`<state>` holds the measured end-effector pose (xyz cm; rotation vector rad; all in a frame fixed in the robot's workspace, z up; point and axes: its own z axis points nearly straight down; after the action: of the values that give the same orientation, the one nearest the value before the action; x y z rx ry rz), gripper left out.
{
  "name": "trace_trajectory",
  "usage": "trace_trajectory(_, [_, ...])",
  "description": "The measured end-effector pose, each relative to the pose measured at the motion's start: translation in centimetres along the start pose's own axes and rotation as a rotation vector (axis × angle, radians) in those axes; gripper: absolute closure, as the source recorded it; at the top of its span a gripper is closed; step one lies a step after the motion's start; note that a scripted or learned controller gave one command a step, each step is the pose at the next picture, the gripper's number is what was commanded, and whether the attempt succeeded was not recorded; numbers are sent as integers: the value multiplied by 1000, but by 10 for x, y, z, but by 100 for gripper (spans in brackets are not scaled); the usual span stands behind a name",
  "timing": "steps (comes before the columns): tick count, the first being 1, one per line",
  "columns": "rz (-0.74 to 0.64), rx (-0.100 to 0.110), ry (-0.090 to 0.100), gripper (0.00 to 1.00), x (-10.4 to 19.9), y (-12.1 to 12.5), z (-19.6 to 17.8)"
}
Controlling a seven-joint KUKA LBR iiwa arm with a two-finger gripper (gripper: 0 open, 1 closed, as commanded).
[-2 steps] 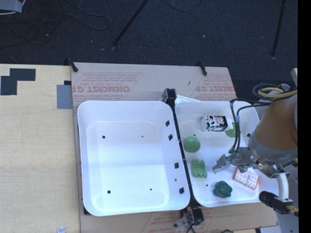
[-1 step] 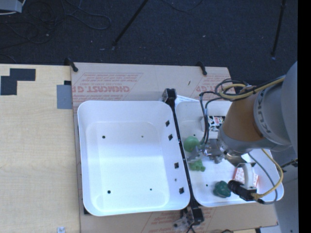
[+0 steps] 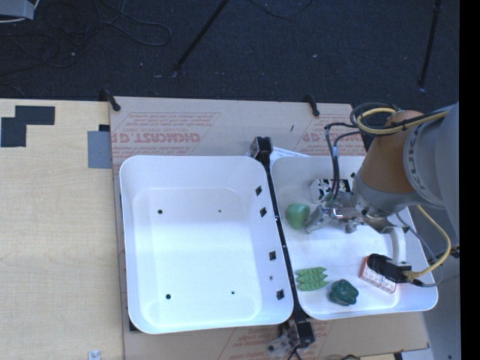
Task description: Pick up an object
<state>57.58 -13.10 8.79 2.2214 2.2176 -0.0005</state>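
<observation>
Where the grey arm (image 3: 431,156) enters from the frame's right, its orange band (image 3: 386,163) bends down over the right bin (image 3: 352,310). Claw (image 3: 324,220): low, at bin centre, just right of a green ball (image 3: 298,215); finger spread cannot be told. Lower frame: green pea pod (image 3: 310,278), dark green lump (image 3: 343,292), red-and-white packet (image 3: 378,277). Left bin (image 3: 195,238) alongside.

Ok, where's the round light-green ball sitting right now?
The round light-green ball lies in the right-hand white bin, close to the black divider between the bins, just left of the gripper.
</observation>
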Motion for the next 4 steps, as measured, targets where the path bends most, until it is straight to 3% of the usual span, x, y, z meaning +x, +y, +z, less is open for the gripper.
trace_trajectory(1, [2, 6, 1, 0, -43, -22, 1])
trace_trajectory(2, [-6, 0, 3, 0, -11, 26, 0])
trace_trajectory(3, [-1, -3, -6, 0, 9, 37, -1])
trace_trajectory(4, [6, 8, 0, 0, -65, -18, 1])
